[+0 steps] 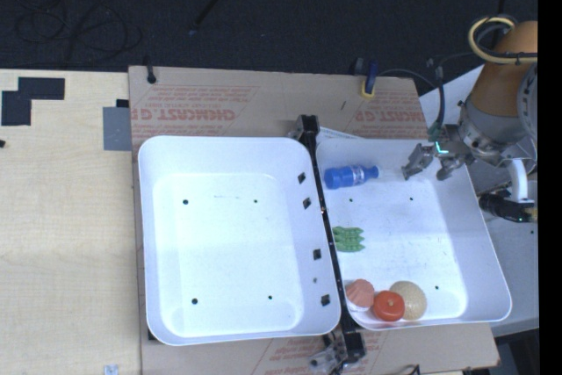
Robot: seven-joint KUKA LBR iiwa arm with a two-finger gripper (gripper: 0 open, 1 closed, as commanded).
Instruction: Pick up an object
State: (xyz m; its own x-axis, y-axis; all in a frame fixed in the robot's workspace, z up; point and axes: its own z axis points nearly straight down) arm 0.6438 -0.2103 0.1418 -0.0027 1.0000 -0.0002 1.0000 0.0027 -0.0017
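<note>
Camera view: we see the gripper (430, 161), fingers spread, holding nothing; the blue bottle (350, 176) lies beside them in the right bin (479, 250).

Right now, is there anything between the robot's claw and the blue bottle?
No. In the camera view, the stretch of white bin floor between the gripper and the blue bottle is bare. The gripper hangs open over the bin's far right corner.

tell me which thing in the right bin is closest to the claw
The blue bottle, lying on its side at the bin's far end, left of the claw; the green item and round pieces lie farther away.
</note>
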